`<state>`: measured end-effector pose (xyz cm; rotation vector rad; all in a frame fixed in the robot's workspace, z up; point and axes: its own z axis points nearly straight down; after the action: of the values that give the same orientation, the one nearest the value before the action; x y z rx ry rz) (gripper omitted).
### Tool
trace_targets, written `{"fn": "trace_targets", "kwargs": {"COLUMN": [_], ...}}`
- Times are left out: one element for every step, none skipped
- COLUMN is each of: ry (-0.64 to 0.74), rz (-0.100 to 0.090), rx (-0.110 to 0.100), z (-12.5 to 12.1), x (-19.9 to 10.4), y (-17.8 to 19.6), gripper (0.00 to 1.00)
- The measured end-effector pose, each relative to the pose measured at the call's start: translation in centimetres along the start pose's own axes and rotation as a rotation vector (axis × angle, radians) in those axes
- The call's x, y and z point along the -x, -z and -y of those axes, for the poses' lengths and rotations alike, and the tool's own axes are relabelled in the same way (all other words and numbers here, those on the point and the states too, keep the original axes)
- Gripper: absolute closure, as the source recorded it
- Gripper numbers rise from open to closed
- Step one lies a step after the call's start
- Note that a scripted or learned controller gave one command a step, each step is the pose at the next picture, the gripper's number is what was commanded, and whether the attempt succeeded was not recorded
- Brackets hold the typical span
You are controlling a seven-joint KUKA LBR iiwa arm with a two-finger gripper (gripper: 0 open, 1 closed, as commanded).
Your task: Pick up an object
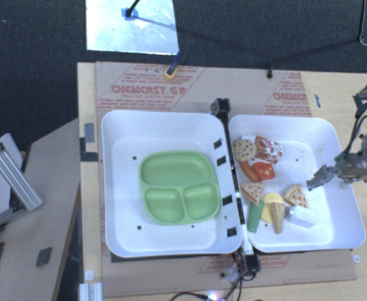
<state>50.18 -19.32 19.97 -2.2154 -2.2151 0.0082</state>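
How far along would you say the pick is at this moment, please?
Nothing looks picked yet: the toy food all lies in the right bin. The gripper sits above that bin's right side, near the pizza slice. Reaching, grasping and lifting remain.

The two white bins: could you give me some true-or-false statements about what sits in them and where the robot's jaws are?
1. A green divided tray lies in the left bin. True.
2. The toy foods lie in the left bin. False: the cookie, pizza slice and the others lie in the right bin.
3. The gripper is over the right bin's right side. True.
4. The jaws hold the cookie. False: nothing shows between them.
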Motion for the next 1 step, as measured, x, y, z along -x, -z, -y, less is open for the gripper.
{"fn": "trace_targets", "kwargs": {"ry": [0.003], "rz": [0.003], "rx": [0.011], "z": [-0.29], "x": [-0.03], "y": [0.54], "gripper": [0.0]}}
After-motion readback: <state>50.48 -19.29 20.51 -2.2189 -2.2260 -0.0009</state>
